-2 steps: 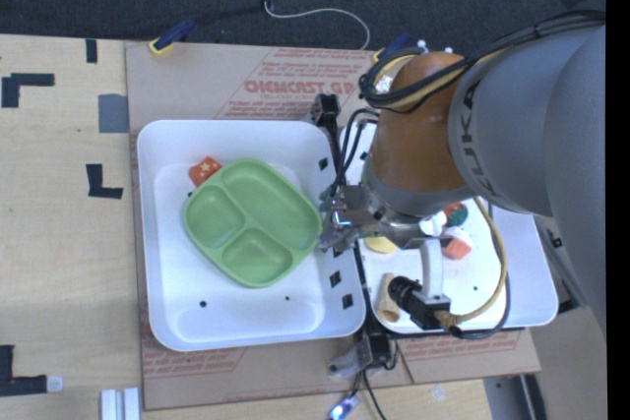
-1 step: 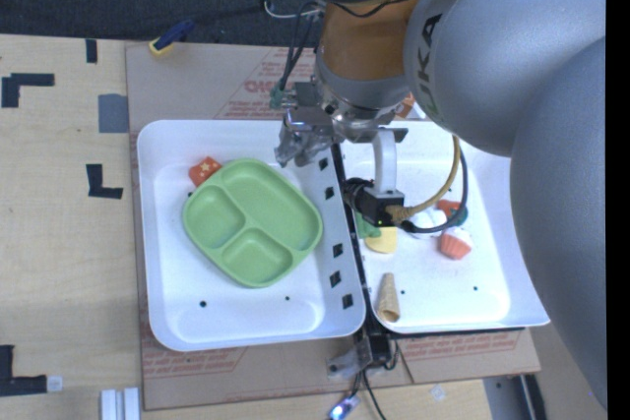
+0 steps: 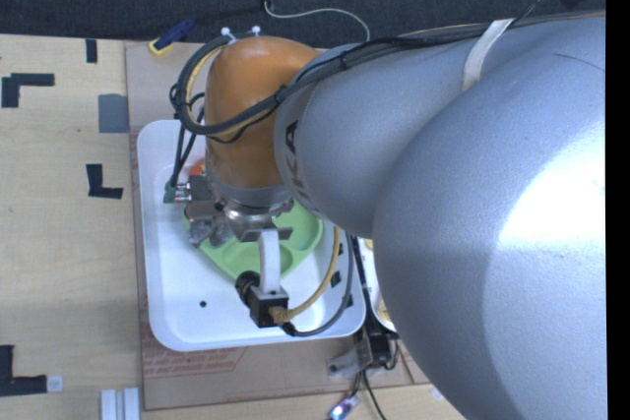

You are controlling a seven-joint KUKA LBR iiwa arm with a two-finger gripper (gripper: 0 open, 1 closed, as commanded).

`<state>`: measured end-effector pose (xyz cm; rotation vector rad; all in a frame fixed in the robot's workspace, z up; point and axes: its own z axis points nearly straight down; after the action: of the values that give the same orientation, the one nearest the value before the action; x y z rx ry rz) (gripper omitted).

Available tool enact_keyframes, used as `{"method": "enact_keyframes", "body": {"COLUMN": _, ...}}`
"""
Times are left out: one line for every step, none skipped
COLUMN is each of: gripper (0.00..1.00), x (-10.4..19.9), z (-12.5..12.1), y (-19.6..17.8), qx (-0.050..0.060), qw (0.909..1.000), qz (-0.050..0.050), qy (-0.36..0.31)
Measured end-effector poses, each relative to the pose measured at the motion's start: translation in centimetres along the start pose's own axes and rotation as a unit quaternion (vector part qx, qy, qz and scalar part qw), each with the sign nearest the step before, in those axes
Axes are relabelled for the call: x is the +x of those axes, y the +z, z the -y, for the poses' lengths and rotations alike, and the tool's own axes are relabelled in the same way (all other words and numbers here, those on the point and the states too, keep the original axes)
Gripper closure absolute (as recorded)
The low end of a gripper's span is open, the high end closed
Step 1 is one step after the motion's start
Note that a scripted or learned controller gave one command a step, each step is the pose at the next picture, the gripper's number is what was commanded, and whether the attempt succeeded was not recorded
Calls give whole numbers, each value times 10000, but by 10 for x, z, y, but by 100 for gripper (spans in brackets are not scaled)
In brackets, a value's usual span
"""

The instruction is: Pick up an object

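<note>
Dark cloth hangs at twelve o'clock behind the desk (image 3: 59,211), which is light wood with a few black marks on it. From my one camera I see a white bin (image 3: 162,241) near the middle, a bit toward seven o'clock. My big grey arm (image 3: 472,211) comes in from three o'clock and covers a lot of the bin. Its orange band (image 3: 246,113) sits right over the bin.

Under the band, the gripper (image 3: 241,231) points down into the bin. I cannot tell if it is grasping anything, because the wrist hides it.

A flat green object (image 3: 300,236) lies in the bin under the wrist, peeking out toward four o'clock. A small red bit (image 3: 197,169) shows at the band's nine o'clock side.

I think I am at the grab step. To do it well, I should go down slowly, squeeze the green thing near its edge, then lift straight up and check that it comes too.
</note>
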<state>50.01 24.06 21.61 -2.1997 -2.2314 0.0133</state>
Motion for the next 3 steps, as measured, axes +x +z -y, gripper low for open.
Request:
{"method": "enact_keyframes", "body": {"gripper": 100, "x": -8, "z": -58, "y": -146, "qx": -138, "qw": 9999, "qz": -25, "qy": 55}}
{"method": "enact_keyframes", "body": {"gripper": 100, "x": -47, "z": -12, "y": -96, "qx": -20, "qw": 10000, "qz": 19, "qy": 77}}
{"method": "enact_keyframes", "body": {"gripper": 100, "x": -95, "z": 21, "y": -259, "qx": -142, "qw": 9999, "qz": -31, "qy": 75}}
